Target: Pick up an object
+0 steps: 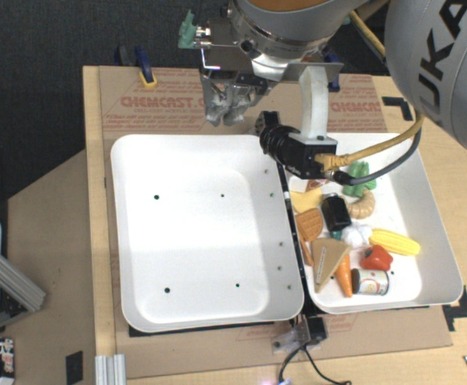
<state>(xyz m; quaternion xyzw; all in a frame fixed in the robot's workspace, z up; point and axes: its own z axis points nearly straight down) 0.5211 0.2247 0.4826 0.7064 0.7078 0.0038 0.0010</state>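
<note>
The pincer (227, 107) hung above the table's far edge, beyond the left bin (137, 215); its state could not be determined. The objects (342, 239) lay clustered in the right bin (434, 239).

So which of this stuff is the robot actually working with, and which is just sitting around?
Part of the job:
- the claw, up above the bins' far edge
- toy pile in the right bin: corn cob, carrot, waffle, red pepper
- left bin

Just lying about:
- blue clamp on the cardboard's far edge
- loose cable at the near edge
</note>
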